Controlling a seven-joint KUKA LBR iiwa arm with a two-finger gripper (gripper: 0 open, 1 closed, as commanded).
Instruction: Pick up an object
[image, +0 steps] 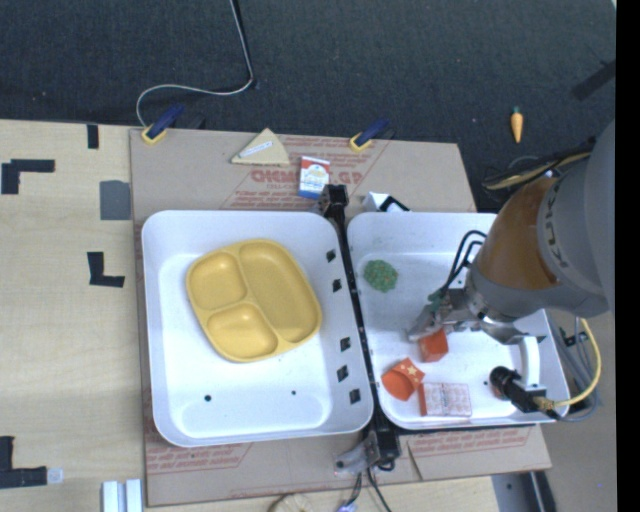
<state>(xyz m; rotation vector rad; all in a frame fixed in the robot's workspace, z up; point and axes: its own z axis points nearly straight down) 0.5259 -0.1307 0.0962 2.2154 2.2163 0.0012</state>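
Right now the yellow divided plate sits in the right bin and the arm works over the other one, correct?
Not quite. The camera view shows the yellow divided plate in the left bin; the arm works over the right bin, where the green object lies.

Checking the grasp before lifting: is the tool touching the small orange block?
Touching. The camera view shows the tool meeting the top of the small orange block in the right bin, no gap between them.
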